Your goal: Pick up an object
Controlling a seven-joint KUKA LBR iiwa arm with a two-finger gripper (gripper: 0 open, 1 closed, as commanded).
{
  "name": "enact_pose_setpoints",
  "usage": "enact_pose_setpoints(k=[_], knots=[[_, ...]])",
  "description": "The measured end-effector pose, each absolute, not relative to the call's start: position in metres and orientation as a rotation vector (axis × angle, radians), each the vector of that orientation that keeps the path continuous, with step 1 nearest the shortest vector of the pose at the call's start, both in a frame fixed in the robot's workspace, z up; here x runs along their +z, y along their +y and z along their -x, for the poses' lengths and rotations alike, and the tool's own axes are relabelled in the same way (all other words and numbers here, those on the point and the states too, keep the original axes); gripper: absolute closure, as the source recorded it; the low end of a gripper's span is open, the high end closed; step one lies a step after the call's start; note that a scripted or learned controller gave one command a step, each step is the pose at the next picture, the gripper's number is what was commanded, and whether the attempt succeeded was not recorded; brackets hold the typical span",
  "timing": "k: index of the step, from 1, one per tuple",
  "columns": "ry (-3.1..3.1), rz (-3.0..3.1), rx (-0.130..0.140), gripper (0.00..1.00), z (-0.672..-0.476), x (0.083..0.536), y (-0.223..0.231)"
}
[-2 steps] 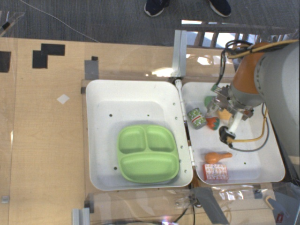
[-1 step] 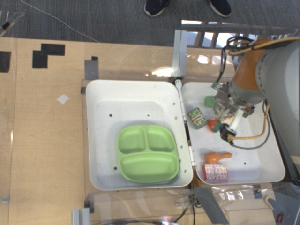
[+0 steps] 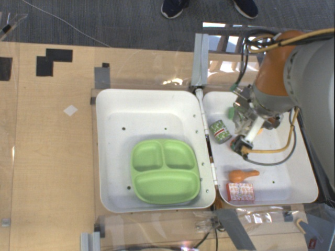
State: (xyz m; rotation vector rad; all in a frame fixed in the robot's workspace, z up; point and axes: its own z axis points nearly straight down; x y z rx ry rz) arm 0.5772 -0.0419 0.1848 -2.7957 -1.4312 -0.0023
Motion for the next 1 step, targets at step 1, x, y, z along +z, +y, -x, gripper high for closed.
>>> enact_pose_setpoints(k=[1], knots=[[-1.680,2.652,0.000,1.00,-0.4964,0.1839,-0.0097]])
